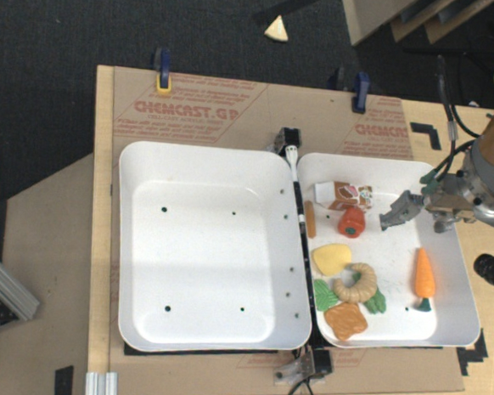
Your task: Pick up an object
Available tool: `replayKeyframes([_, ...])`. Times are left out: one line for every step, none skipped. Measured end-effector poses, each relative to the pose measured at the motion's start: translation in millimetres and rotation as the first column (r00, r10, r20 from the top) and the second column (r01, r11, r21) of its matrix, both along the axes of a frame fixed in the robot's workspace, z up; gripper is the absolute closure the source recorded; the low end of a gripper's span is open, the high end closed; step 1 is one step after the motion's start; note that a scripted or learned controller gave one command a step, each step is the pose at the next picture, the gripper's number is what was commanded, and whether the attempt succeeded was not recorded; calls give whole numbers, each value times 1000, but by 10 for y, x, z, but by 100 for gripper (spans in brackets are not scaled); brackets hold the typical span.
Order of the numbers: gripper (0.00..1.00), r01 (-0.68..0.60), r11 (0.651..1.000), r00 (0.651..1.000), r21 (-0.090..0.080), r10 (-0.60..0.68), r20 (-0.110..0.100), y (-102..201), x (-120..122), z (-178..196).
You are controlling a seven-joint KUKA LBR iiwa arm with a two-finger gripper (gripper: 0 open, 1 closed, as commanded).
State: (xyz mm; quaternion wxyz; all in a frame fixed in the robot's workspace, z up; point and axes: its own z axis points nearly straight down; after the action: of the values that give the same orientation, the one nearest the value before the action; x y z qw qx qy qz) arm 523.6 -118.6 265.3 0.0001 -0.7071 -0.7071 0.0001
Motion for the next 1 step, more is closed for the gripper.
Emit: replayKeyframes([0,-7,1000,1000,1,7,2,479,994,-614])
